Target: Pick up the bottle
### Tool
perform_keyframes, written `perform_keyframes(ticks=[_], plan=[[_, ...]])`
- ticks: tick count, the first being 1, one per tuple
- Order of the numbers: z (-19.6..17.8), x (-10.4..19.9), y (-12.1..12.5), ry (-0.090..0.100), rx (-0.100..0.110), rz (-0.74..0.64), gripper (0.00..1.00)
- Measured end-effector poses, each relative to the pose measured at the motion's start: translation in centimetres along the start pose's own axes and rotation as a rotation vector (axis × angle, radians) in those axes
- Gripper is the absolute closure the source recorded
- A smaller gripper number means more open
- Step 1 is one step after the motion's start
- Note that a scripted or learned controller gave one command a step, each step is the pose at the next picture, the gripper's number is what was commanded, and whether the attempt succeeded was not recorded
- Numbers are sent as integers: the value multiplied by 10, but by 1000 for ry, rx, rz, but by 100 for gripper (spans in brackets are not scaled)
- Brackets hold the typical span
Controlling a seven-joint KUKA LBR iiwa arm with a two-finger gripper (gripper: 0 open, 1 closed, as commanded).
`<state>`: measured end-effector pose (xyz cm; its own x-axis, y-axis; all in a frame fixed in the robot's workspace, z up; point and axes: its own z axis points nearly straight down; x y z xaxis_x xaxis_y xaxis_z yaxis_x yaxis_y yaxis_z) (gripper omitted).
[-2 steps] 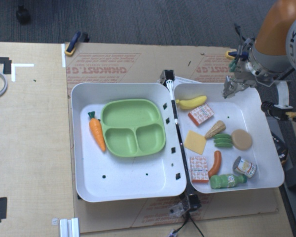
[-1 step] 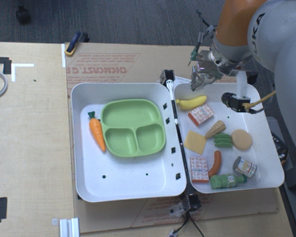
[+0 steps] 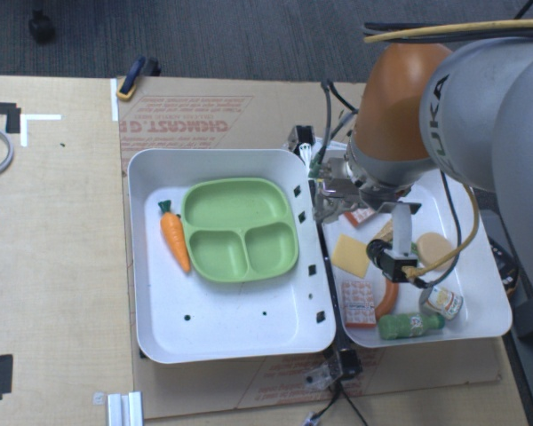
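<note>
A green bottle (image 3: 409, 325) with a pale label lies on its side along the front wall of the right bin (image 3: 490, 319). My gripper (image 3: 348, 202) hangs under the grey and orange wrist over the back left part of that bin, near the divider between the two bins. It is well behind the bottle and apart from it. The wrist hides the gripper's tips, and nothing shows in its grasp.
Around the bottle in the right bin lie a yellow cheese wedge (image 3: 351, 256), a red-and-white packet (image 3: 359, 302), a reddish sausage (image 3: 388, 297), a small jar (image 3: 444, 303) and a tan bread piece (image 3: 433, 248). The left bin (image 3: 240, 322) holds a green divided plate (image 3: 241, 229) and a carrot (image 3: 174, 238).
</note>
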<state>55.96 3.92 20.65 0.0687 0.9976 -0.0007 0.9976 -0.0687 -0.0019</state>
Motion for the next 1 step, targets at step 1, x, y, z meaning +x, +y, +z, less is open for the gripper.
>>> perform_keyframes(ticks=[1], plan=[[15,49,-86,0,0,42,100]])
